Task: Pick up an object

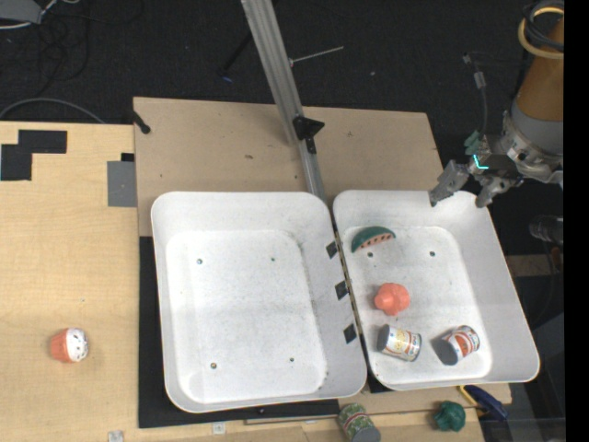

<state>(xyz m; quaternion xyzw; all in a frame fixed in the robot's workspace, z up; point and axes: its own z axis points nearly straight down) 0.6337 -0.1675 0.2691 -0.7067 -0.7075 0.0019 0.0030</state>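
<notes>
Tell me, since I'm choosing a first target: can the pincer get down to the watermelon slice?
Probably yes. The pincer hovers open over the right bin's far corner, and the watermelon slice lies alone with nothing between them.

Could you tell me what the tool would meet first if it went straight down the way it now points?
Probably the far right rim of the right bin: the tool hangs open just above that corner, though depth is unclear.

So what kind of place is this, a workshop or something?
Most likely a robotics lab test bench. A robot arm's claw hangs over two white bins, one bin holds small toys such as a watermelon slice, and loose cables lie on the dark floor.
</notes>
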